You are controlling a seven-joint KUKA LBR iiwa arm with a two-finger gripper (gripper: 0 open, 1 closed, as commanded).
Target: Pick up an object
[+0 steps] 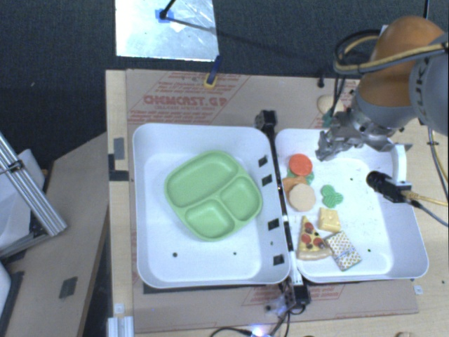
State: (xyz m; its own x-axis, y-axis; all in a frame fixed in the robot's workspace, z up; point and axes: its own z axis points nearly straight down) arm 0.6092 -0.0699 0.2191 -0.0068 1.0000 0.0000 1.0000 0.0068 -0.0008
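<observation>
Your arm reaches in from the right, end effector [328, 148] angled down above the orange round piece [300, 164]; you cannot tell its opening.

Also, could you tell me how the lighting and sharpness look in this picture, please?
Camera view: even, soft light with faint shadows; the green tray and the bins are fairly sharp; glare washes out the foil sheet at top; the claw looks dark and slightly soft, so its detail is hard to read.
</observation>
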